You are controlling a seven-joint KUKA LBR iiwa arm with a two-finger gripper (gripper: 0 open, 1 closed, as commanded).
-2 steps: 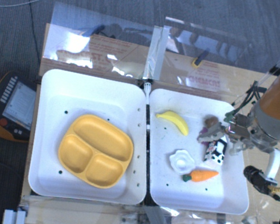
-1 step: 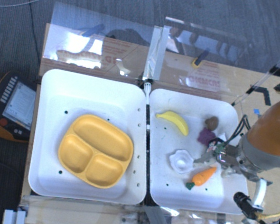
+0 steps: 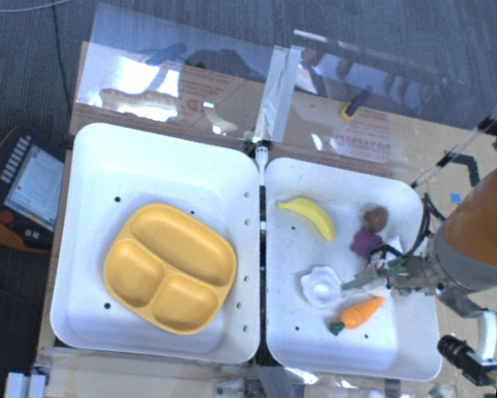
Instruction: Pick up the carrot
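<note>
The carrot (image 3: pixel 361 312) is orange with a green stub at its lower-left end. It lies flat near the front of the right bin (image 3: pixel 410 365). My gripper (image 3: pixel 364 279) reaches in from the right and hangs just above and behind the carrot, between it and a white object (image 3: pixel 320 285). Nothing visible is held in it. The arm's grey and orange body (image 3: pixel 486 230) covers the bin's right rim.
A yellow banana (image 3: pixel 308 215) and a purple-brown piece (image 3: pixel 370 232) lie at the back of the right bin. The left bin (image 3: pixel 103 158) holds a yellow divided plate (image 3: pixel 170 267). A pendant (image 3: pixel 17 191) lies on the floor at the left.
</note>
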